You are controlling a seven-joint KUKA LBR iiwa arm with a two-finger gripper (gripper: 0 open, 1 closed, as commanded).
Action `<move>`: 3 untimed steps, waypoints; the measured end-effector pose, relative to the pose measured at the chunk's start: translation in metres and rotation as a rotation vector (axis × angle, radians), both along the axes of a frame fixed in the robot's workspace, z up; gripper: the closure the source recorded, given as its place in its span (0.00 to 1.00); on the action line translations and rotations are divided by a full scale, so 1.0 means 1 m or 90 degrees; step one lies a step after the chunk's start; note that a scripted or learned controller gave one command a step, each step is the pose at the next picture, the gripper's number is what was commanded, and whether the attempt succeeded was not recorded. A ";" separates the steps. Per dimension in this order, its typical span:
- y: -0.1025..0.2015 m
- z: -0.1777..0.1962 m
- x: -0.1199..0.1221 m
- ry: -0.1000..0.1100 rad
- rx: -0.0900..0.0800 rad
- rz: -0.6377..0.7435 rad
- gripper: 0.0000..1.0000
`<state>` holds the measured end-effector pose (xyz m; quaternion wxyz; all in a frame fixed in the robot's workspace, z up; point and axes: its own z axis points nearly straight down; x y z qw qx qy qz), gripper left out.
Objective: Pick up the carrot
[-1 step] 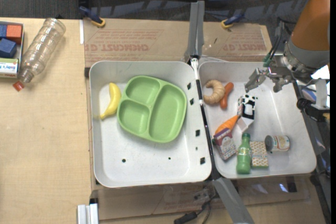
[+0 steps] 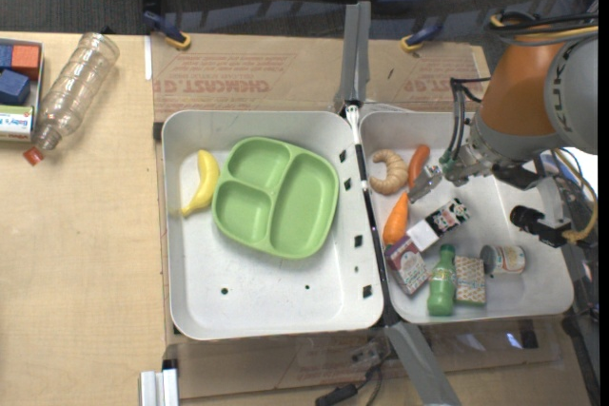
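Observation:
The carrot (image 2: 396,220) is a short orange cone lying near the left wall of the right bin (image 2: 533,304), just below a croissant (image 2: 388,171). A longer red-orange vegetable (image 2: 419,161) lies beside the croissant. My gripper (image 2: 427,184) hangs over the right bin, between the red-orange vegetable and the carrot. It is slightly up and to the right of the carrot's thick end. The grey arm with its orange band (image 2: 519,90) reaches in from the right. I see nothing held in the gripper.
The right bin also holds a black-and-white packet (image 2: 445,219), a green bottle (image 2: 442,281), a small can (image 2: 504,260) and flat packets (image 2: 411,267). The left bin (image 2: 190,299) holds a green divided plate (image 2: 277,196) and a banana (image 2: 201,183). A clear plastic bottle (image 2: 74,86) lies on the bench at left.

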<state>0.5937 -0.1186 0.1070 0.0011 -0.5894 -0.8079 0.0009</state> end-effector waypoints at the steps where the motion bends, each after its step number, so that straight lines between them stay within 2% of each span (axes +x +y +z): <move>1: 0.019 -0.018 0.058 0.000 0.001 0.186 0.00; 2: 0.018 -0.012 0.058 0.001 0.001 0.184 1.00; 3: 0.070 0.083 0.065 -0.001 0.000 0.321 1.00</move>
